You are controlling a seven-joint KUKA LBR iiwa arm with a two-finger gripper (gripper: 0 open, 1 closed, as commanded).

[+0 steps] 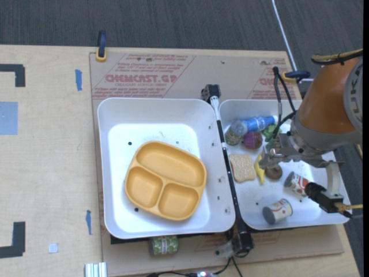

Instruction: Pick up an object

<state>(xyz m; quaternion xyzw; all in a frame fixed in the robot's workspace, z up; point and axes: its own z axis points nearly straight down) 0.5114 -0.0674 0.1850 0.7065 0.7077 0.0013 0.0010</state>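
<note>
My gripper point(273, 156) hangs low over the middle of the right bin point(300, 219), under the grey wrist and orange band. Directly beneath and beside it lie a yellow banana point(260, 169) and a small brown round thing point(273, 172). A slice of bread point(243, 168) lies just to their left. Behind these sit a blue bottle point(254, 123), a purple piece point(251, 139), a green piece point(270, 131) and a grey-green ball point(234, 134). A red and white can point(295, 183) and a grey-capped cup point(277, 210) lie toward the front.
The left bin point(109, 126) holds a yellow divided plate point(165, 180). A green can point(164, 245) lies on the bench in front of the left bin. A black clamp point(211, 91) stands at the back between the two bins.
</note>
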